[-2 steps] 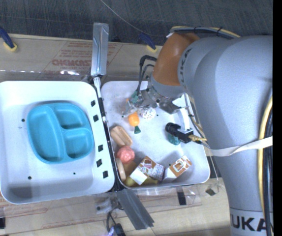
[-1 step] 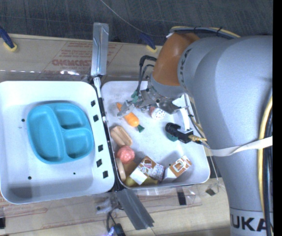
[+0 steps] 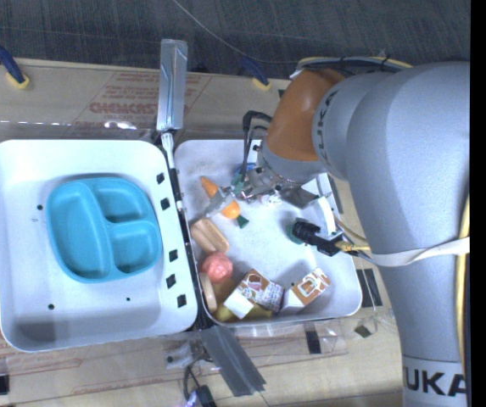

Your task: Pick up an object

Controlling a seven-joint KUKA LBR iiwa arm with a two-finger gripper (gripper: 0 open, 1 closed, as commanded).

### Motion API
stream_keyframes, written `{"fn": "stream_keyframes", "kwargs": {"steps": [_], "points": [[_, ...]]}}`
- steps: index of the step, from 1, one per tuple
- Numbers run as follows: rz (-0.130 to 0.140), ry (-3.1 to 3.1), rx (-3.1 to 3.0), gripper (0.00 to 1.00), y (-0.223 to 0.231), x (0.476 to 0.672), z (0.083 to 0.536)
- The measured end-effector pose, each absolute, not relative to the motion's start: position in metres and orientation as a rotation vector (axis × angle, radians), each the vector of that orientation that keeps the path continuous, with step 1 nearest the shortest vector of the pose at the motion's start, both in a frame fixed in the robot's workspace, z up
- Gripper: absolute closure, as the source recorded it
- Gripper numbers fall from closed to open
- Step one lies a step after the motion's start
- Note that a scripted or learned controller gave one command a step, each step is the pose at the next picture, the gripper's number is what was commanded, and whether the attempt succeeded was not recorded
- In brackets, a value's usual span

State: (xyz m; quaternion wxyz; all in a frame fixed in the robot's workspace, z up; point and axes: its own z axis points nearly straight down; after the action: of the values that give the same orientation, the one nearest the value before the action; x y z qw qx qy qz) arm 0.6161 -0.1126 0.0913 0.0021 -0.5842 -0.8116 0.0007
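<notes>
My gripper [image 3: 244, 186] hangs low over the upper left of the right bin [image 3: 344, 299], with the grey arm and its orange band reaching in from the right. Just below and left of it lies a small orange piece [image 3: 228, 209] with a green bit [image 3: 243, 222] beside it. Another orange wedge [image 3: 211, 186] lies to the gripper's left, near the bin wall. Whether the gripper touches either one is hidden by the wrist.
Lower in the right bin lie a tan hot-dog roll [image 3: 210, 236], a pink peach [image 3: 217, 267], a brown and white box [image 3: 257, 292] and a small orange and white carton [image 3: 310, 288]. The left bin [image 3: 13, 227] holds a blue divided plate [image 3: 103, 227].
</notes>
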Motion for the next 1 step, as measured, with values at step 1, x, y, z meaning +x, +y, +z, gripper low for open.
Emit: {"fn": "stream_keyframes", "kwargs": {"steps": [1], "points": [[0.001,-2.551,-1.825,1.00,-0.1109,0.6170,0.1019]]}}
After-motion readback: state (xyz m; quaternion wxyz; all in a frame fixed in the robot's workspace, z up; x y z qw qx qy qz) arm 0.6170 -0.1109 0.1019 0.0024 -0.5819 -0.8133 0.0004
